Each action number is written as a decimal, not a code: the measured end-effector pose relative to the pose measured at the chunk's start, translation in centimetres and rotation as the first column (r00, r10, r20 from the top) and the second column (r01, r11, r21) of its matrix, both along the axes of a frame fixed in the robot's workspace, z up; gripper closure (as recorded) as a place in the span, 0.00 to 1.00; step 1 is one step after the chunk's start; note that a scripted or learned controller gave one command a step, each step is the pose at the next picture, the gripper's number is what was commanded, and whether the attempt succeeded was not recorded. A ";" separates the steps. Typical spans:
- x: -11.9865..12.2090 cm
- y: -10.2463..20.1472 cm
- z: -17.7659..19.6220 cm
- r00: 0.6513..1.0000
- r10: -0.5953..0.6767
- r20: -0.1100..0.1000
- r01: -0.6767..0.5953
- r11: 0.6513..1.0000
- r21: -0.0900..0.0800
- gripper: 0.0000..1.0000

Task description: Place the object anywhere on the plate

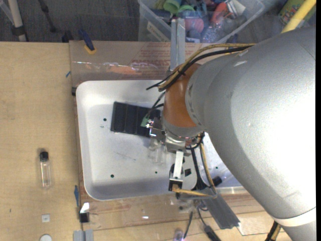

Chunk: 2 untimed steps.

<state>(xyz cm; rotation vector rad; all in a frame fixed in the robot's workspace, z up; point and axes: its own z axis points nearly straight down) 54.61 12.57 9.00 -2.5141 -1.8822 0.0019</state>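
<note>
Over the white bin [95,134] on the left, the grey arm [256,119] is reaching in from the right and is covering most of the right part of the picture. Its orange band [175,107] is sitting just above the wrist, and black and yellow cables [200,59] are running across it. The gripper [156,152] is hanging low over the floor of the bin, near the middle of it; I cannot tell how it is set, because it is looking blurred and pale there. A flat black object [128,118] is lying on the bin floor, just beside the gripper on its upper left, partly under the wrist. Outside the bin, on the wooden bench [30,94], a small clear vial [45,168] is lying well apart to the left.
</note>
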 end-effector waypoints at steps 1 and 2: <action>0.3 10.0 5.5 0.936 -0.352 0.000 0.352 0.936 -0.001 1.00; -6.4 2.6 0.0 0.978 -0.206 0.009 0.206 0.979 0.006 1.00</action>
